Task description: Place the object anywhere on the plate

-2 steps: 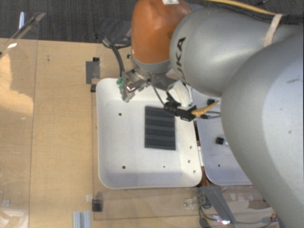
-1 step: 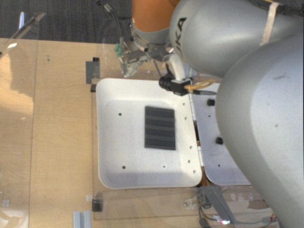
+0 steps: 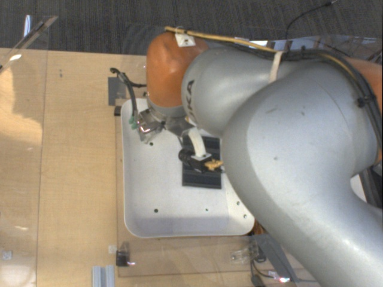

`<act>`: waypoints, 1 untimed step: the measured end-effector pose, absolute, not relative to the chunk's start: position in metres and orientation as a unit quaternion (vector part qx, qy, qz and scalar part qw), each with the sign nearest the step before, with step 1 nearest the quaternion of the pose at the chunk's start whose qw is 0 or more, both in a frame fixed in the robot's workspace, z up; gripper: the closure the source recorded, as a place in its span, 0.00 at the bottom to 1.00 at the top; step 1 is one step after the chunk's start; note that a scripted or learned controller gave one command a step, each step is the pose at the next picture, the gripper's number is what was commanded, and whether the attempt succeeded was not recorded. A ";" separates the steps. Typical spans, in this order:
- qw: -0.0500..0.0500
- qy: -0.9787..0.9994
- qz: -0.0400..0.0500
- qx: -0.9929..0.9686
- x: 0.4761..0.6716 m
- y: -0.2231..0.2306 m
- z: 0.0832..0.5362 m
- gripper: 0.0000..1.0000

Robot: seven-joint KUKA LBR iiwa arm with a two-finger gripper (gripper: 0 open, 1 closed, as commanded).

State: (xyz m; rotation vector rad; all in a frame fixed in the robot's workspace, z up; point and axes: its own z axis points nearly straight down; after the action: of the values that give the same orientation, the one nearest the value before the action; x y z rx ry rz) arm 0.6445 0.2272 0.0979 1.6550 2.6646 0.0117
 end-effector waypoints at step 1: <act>0.003 0.756 0.008 0.655 0.586 0.223 0.092 1.00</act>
State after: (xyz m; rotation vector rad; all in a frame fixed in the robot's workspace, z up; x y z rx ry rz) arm 0.5862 0.2231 0.0922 2.0529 2.3695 0.0246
